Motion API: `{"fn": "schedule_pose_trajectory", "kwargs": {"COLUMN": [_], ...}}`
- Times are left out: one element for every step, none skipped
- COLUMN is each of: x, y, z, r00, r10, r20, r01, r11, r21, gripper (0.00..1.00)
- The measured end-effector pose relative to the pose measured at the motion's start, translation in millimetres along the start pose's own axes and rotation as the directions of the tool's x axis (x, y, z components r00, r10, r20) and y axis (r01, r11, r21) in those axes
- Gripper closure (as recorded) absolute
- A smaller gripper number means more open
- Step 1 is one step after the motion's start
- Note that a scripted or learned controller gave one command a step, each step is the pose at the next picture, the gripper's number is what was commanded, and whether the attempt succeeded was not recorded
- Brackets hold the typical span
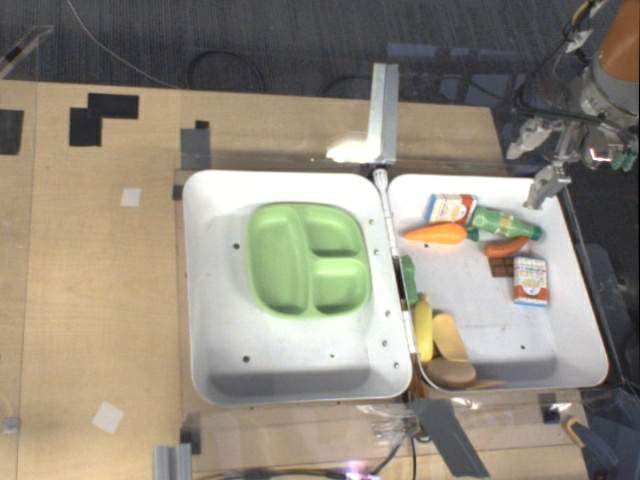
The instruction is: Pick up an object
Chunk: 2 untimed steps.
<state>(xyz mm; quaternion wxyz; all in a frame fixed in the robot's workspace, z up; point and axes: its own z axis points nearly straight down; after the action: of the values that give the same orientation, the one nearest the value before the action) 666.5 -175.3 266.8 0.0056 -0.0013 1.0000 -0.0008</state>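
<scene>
While the arm hangs at the upper right corner of the bench, the gripper [543, 183] sits just over the far right edge of the right bin [590, 353], and whether anything is between its tips I cannot tell: they are too small and blurred to read, so open or shut stays unknown.

Down in that right bin, we have plenty to choose from. Closest to the gripper is the green bottle [505, 224], lying on its side, with the orange carrot [436, 234] touching its left end and a small printed carton [449, 208] just behind them. A brown sausage-shaped piece [506, 247] lies just in front of the bottle, and a red-and-white box [530, 280] rests beside that. Over by the divider, a yellow banana [424, 330] and a tan rounded piece [451, 340] crowd the near left corner.

The left bin [215, 368] carries a green divided tray [305, 258], wide and shallow, a poor fit for two fingers.

My pick would be the bottle. These look like toy food pieces, so I judge it light and stiff, but smooth and round, apt to roll or squirt out of a pinch. Best to close across the middle of its body, fingers square to its long axis, low enough to catch the widest part. The carrot touching it may get nudged on the way down.
</scene>
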Motion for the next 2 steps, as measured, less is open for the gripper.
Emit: {"fn": "schedule_pose_trajectory", "kwargs": {"x": [34.7, 62.4], "y": [-24.1, -28.6], "z": [162.6, 178.2], "r00": [0.995, 1.0], "r10": [-0.095, -0.018], "r20": [0.0, 0.001], "r01": [0.095, 0.018], "r11": [0.995, 1.0], "r21": [-0.001, 0.0], "gripper": [0.0, 0.0]}}
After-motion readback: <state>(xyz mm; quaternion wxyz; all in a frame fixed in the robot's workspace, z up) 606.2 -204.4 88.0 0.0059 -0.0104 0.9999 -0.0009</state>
